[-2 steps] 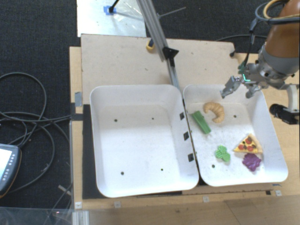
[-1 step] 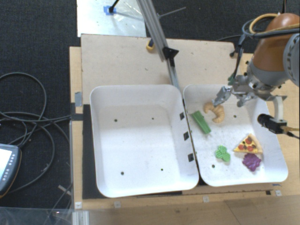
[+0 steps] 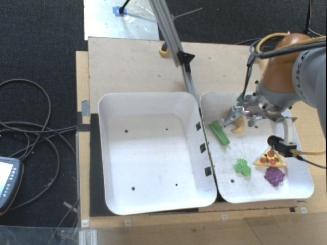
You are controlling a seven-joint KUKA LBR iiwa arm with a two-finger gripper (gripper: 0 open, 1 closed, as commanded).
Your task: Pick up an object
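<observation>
Grey and orange-banded, the arm [image 3: 294,70] reaches in from the right over the right bin [image 3: 301,188], its jaws [image 3: 231,118] low above the far-left part of that bin's floor. Whether the jaws are parted or closed cannot be told from this angle; the metal fingers point left and down, toward the bin's inner wall.

A tan piece [image 3: 238,126] lies just beside the jaws, on their near right side, close enough that contact cannot be ruled in or out. It is not seen between the fingers. A green block [image 3: 219,133] rests tilted on the bin floor just below and left of the jaws, near the divide between the two bins, apart from the fingertips.

Farther toward the camera, well apart from the jaws, three more toys sit in the same bin: a green leafy piece [image 3: 242,167], a pizza slice [image 3: 271,158] and a purple grape bunch [image 3: 275,176], the last two touching or nearly so. A black fitting [image 3: 281,145] on a cable hangs from the arm just above the pizza slice.

The left bin [image 3: 110,137] shows only its white floor with small dark holes. Both bins stand on a pale wooden worktop [image 3: 127,65]. A metal pole [image 3: 168,24] slants down from the top of the frame to the far edge between the bins. Black cables [image 3: 30,131] loop over the dark carpet at left, beside a handheld screen [image 3: 7,180].
</observation>
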